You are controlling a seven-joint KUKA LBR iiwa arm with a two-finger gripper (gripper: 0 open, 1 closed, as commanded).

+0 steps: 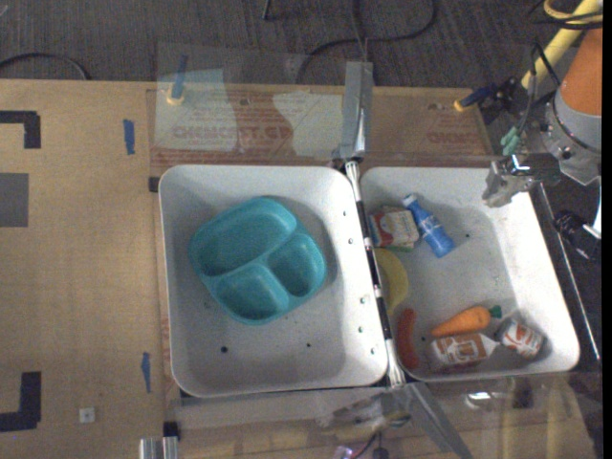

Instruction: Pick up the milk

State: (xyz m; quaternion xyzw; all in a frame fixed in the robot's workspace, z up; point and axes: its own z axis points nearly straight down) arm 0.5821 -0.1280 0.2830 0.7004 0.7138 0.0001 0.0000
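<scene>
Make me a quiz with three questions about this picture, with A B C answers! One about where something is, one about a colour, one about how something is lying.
1. Where is the divided plate?
A. left bin
B. right bin
C. on the bench outside the bins

2. What colour is the carrot's body?
A. purple
B. orange
C. white

3. How is the blue bottle?
A. standing upright
B. lying on its side
C. held in the end effector

Answers:
1. A, it lies in the left bin.
2. B, orange with a green tip.
3. B, it lies flat in the right bin, apart from the end effector.
</scene>
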